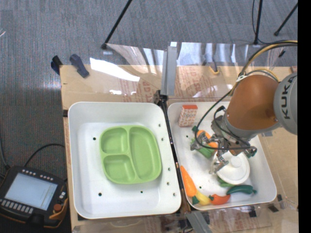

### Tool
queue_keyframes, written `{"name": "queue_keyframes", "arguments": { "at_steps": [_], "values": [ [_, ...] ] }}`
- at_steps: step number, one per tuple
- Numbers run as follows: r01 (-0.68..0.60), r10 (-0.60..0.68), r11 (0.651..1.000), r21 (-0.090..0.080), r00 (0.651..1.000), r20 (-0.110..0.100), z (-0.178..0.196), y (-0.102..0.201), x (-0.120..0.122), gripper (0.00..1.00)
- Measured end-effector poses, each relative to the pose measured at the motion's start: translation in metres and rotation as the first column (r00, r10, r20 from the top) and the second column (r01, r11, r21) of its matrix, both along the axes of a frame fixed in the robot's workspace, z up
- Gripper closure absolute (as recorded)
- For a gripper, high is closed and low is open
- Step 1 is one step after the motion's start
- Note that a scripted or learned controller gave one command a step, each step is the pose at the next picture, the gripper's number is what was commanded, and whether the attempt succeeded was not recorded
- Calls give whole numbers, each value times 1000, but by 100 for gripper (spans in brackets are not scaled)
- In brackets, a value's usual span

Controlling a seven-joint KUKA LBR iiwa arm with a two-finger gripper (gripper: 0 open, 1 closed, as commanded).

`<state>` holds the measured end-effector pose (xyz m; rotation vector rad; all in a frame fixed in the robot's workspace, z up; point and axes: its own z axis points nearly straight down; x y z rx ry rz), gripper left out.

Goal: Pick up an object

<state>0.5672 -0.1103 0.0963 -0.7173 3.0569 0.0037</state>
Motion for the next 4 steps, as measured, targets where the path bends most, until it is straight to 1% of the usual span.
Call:
{"name": "queue_keyframes", "arguments": {
  "at_steps": [1, 2, 3, 4],
  "values": [
    [119, -119, 993, 0, 993, -3, -9, 23, 4, 0],
    [117, -117, 993, 1, 993, -1, 1, 24, 5, 100],
    [210, -210, 978, 1, 978, 15, 194, 50, 21, 100],
    [201, -201, 980, -1, 979, -13, 62, 18, 16, 100]
  ]
}}
